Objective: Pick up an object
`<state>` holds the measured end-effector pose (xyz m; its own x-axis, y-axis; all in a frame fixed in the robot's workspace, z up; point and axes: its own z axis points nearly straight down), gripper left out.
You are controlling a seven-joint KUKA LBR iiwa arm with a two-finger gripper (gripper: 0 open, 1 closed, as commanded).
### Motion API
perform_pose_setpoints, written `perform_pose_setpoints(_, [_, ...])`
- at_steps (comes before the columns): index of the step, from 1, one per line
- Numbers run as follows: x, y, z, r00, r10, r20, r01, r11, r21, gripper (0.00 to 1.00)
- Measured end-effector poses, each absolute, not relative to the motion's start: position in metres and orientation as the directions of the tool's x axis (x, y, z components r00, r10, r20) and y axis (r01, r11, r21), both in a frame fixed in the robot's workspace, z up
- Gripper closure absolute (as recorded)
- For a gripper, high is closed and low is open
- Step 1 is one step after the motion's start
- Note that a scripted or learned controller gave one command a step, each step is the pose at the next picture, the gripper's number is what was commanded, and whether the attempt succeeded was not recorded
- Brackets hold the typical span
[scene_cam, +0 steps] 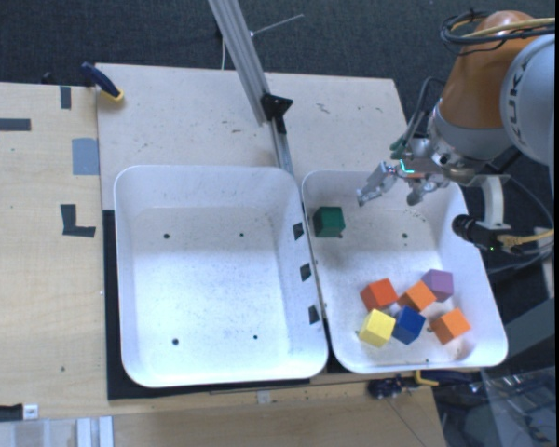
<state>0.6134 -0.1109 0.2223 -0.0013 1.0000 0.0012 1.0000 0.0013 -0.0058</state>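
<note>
yellow cube (376, 327) front R bin | green cube (330, 222) just left of tool (393, 186)

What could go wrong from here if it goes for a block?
1. The gripper hangs over the right bin with nothing between its fingers. The green block sits close to the bin's left wall, so a finger may hit that wall.
2. The other blocks, such as the blue block, touch each other; a grasp may jam or shove neighbours.

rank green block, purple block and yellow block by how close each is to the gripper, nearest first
1. green block, just left of the gripper, upper part of the right bin.
2. purple block, lower right.
3. yellow block, bottom of the cluster.
</note>
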Motion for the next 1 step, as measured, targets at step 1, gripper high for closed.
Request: perform_pose_setpoints(1, [0.6143, -0.1111, 0.2250, -0.003, 1.000, 0.000, 1.000, 0.003, -0.001, 0.00])
